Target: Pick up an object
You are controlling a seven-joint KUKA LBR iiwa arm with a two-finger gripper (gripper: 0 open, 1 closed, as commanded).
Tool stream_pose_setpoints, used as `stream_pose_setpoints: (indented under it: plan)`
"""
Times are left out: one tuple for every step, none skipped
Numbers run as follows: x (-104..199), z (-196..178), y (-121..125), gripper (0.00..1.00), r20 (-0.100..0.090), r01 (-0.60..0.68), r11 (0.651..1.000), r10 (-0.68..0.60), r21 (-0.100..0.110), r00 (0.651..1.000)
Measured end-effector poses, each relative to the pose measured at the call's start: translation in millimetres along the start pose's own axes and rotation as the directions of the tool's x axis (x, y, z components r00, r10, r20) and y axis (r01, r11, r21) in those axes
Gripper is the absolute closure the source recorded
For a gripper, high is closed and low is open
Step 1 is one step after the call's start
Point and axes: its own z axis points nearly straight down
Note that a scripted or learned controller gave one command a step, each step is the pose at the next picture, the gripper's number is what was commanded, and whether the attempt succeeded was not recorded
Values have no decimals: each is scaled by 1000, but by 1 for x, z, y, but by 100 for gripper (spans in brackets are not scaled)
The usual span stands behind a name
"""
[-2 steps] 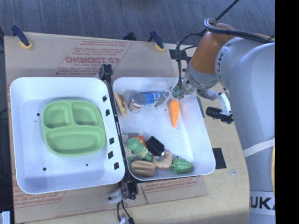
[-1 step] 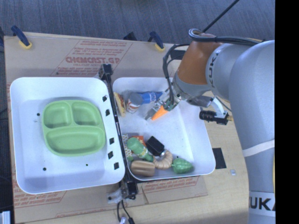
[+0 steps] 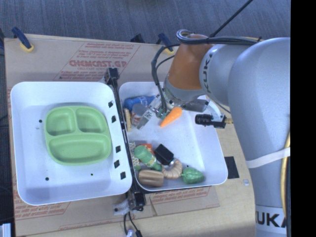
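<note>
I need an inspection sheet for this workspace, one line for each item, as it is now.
Surface: cardboard-covered bench bearing two white bins, left bin and right bin.
Job's things: orange carrot by the pincer; grip cannot be told.
Clutter: green divided plate in left bin; toy foods piled at right bin's near end; blue item at its far end.
Grippers: pincer low over right bin.
Cables: black cables at the wrist.
Surroundings: blue clamps, grey carpet.

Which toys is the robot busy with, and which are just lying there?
Busy with:
claw
toy carrot, right at the claw
right bin

Just lying there:
green plate in the left bin
blue toy
bread roll
black block
green veggies
</note>
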Motion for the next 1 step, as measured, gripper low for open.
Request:
stream_pose_setpoints:
  plan:
    - [18,0,-28,0,3,356,934,-356,-2,934]
